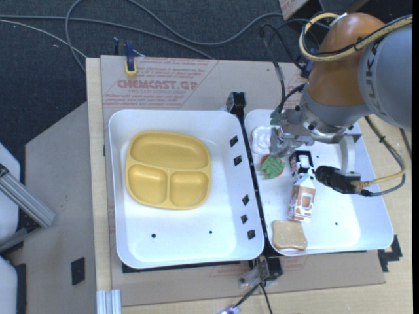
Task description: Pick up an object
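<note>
Over right bin, gripper, green object below

A divided tray lies in the left bin. In the right bin, a carton sits centrally, a bread slice near it at the front edge, a leafy item left of the carton, beneath the gripper.
</note>
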